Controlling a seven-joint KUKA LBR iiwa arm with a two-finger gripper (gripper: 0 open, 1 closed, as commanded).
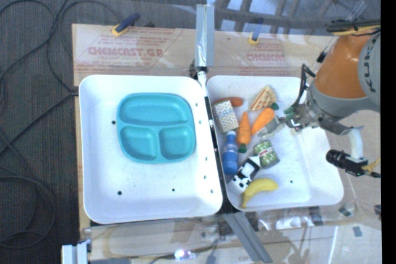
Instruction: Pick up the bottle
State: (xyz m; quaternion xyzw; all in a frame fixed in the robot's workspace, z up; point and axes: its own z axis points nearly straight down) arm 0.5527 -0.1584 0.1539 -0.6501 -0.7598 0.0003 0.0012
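1. The left bin, a smooth white shallow tray with rounded corners, holds a glossy teal plate moulded into 3 compartments.
2. The bottle, blue plastic with a pale cap, lies along the left wall of the right bin, between a patterned packet and a black-and-white carton.
3. 2 tapered orange carrots lie beside it; a curved yellow banana and a small green-labelled can sit nearer the front.
4. The end effector hangs over the right bin just right of the carrots; how far it is open cannot be told, and nothing is seen in its grasp.
5. The arm, with its rounded orange band, reaches in from the right, wrist angled down-left.
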